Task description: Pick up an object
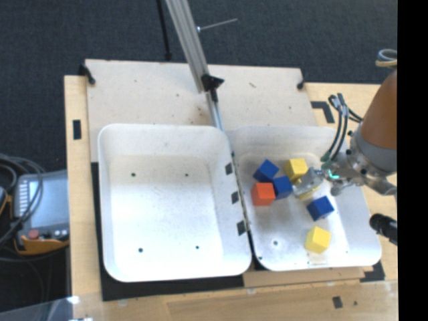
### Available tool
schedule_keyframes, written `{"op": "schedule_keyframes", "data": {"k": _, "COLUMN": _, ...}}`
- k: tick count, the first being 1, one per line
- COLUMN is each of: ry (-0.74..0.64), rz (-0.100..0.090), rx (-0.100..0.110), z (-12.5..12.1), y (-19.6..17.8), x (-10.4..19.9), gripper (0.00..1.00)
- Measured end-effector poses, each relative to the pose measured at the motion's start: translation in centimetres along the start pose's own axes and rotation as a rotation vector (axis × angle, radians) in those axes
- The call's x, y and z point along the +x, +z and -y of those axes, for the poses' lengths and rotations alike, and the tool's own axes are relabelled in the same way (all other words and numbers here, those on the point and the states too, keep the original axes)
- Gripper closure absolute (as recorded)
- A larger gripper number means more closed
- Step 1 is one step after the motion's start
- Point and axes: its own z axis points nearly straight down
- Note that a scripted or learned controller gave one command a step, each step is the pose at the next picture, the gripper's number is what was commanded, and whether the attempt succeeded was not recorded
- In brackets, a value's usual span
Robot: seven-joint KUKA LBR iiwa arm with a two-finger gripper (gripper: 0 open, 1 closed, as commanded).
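- The gripper (pixel 309 184) sits low in the right bin (pixel 348 256) among the blocks; whether it's open, I cannot tell.
- The yellow block (pixel 297 168) beside it looks light, rigid; best pinched across flat faces.

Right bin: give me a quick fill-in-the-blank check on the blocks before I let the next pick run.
1. The right bin holds ____ blocks in all.
2. The block touching the left side of the blue block in the cluster is ____ in colour.
3. The block nearest the front edge of that bin, lying alone, is ____.
4. The gripper sits over the ____ bin.

Missing words: six; orange; yellow; right
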Motion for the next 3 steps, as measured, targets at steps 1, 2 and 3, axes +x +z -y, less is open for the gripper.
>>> {"op": "schedule_keyframes", "data": {"k": 1, "ry": 0.003, "rz": 0.001, "rx": -0.005, "z": -0.1, "y": -0.2, "x": 0.0, "gripper": 0.00}}
{"op": "schedule_keyframes", "data": {"k": 2, "ry": 0.005, "rz": 0.002, "rx": 0.001, "z": -0.2, "y": 4.0, "x": 0.1, "gripper": 0.00}}
{"op": "schedule_keyframes", "data": {"k": 3, "ry": 0.004, "rz": 0.002, "rx": 0.001, "z": 0.1, "y": 8.4, "x": -0.5, "gripper": 0.00}}
